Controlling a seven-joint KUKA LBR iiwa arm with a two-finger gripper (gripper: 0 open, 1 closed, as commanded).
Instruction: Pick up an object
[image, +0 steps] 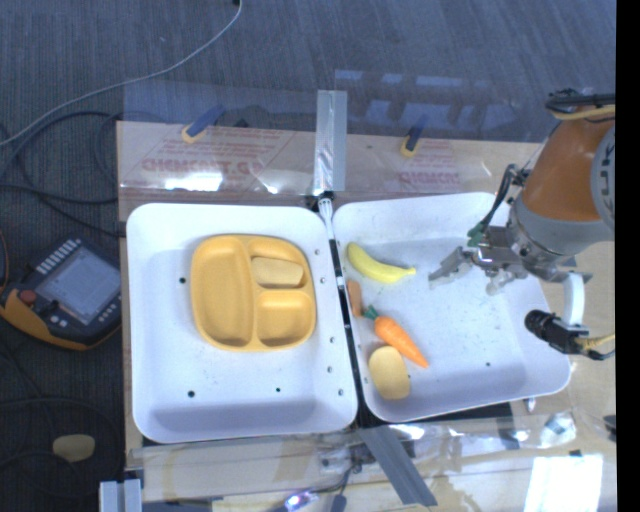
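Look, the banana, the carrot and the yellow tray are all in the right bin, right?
Not quite. The banana and the carrot are in the right bin, but the yellow tray sits in the left bin. The camera view shows it on the other side of the divide between the two bins.

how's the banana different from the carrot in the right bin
The banana is yellow and curved; the carrot is orange and straight, tapering to a point. The banana lies near the bin's upper left, closer to the claw; the carrot lies lower, beside a yellow rounded piece. Both lie flat on the right bin floor, neither between the claw's fingers.
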